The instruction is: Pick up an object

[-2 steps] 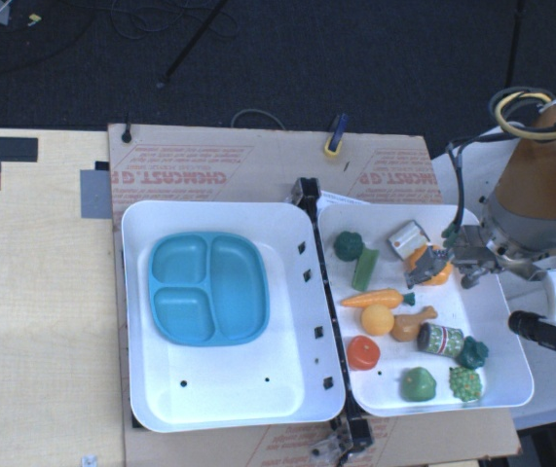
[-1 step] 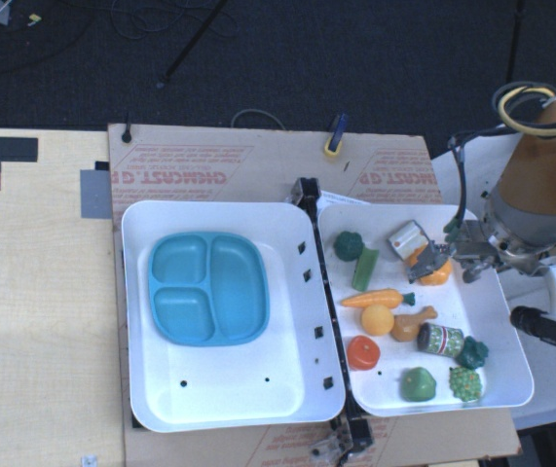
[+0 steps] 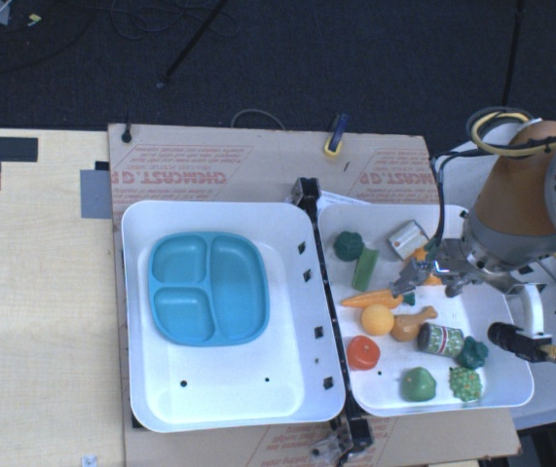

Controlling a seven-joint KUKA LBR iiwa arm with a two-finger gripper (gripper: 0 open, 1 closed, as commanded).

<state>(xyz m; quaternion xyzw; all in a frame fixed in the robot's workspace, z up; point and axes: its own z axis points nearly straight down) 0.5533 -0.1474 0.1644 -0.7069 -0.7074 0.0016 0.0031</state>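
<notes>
Nearest edge of the right bin: a green pepper-like piece (image 3: 418, 384) and a knobbly green broccoli-like piece (image 3: 465, 384) lie side by side by the front wall of the right bin (image 3: 521, 393).
Next row back: a red tomato-like piece (image 3: 362, 352) sits near the divider; a small dark jar with a label (image 3: 440, 340) lies on its side, touching a dark green leafy piece (image 3: 472, 353).
Middle of the bin: an orange ball-shaped fruit (image 3: 378, 320) rests against a tan drumstick-shaped piece (image 3: 414, 323); an orange carrot (image 3: 369, 300) lies just behind them, pointing toward the divider.
Gripper: the gripper (image 3: 424, 270) hangs low over the bin's middle, just beyond the carrot's thick end; whether its fingers are parted or hold anything, I cannot tell.
Arm: the grey arm with its orange band (image 3: 511, 195) leans in over the bin's right side.
Back of the bin: a green cucumber-like stick (image 3: 364, 269), a dark green lump (image 3: 348, 245) and a silvery packet (image 3: 406, 237).
Left bin: the left bin (image 3: 161, 397) holds a blue divided plate (image 3: 207, 289).
</notes>
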